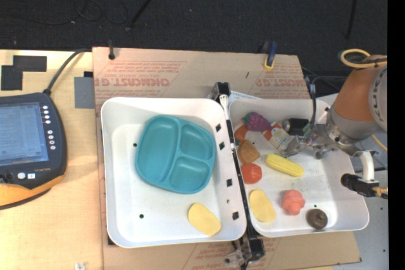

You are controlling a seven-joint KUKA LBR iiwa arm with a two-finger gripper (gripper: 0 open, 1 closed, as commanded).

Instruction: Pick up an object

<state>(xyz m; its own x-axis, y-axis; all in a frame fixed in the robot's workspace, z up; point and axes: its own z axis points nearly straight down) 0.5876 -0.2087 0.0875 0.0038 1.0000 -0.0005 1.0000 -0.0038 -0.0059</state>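
Pincer low in right bin, right of centre frame, just above corn cob; spread or pressed together, cannot tell. Red tomato lies left of the cob. Teal divided plate in left bin.

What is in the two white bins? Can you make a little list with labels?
left bin: teal divided plate, yellow piece
right bin: corn cob, purple grapes, red tomato, pink piece, brown donut, yellow lemon-like piece
gripper: low in the right bin, above the corn cob
arm: comes in from the right
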